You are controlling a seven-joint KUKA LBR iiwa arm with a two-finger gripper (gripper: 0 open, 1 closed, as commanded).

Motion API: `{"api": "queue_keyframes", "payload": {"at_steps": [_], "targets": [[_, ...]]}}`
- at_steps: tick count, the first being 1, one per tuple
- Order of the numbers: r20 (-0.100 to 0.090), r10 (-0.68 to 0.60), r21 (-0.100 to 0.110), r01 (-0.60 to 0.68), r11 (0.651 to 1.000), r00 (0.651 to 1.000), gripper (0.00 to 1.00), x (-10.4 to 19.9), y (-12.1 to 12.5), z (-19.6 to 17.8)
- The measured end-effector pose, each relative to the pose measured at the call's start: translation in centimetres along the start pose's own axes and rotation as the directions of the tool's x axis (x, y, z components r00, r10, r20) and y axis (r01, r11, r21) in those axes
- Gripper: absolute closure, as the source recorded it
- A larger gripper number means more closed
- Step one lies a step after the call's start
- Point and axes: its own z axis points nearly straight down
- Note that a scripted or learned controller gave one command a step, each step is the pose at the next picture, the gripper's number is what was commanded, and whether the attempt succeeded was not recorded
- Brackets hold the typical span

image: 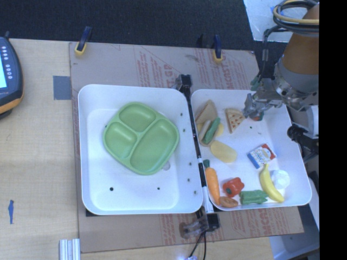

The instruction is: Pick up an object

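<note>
Pincer (pixel 255 112) low over right bin (pixel 295 145)
Whether it is spread or pressed together I cannot tell; it hangs beside the pizza (pixel 233 119), probably lining up a grab.

Robotics lab. Clamped cardboard (pixel 162 64) on wooden worktop (pixel 38 161), teach pendant (pixel 8 75) at left. Toy food in white bins (pixel 89 194).

I note a wooden bench (pixel 38 161) under brown board (pixel 162 64), clamps (pixel 82 41) along its far edge, dark carpet (pixel 135 7) beyond.

Arm lowered from right; hand (pixel 255 112) seemingly down-pointed.
</note>
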Motion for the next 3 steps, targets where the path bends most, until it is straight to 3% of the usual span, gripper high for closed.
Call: {"api": "queue_keyframes", "payload": {"at_steps": [1, 2, 3], "targets": [[0.004, 0.009, 0.006, -0.009, 1.0, 1.0, 1.0, -2.2, -0.5, 3.6], [0.001, 0.005, 0.001, -0.005, 1.0, 1.0, 1.0, 2.3, -4.9, -1.7], [0.005, 0.004, 0.004, -0.004, 1.0, 1.0, 1.0, 2.2, -2.5, 1.2]]}}
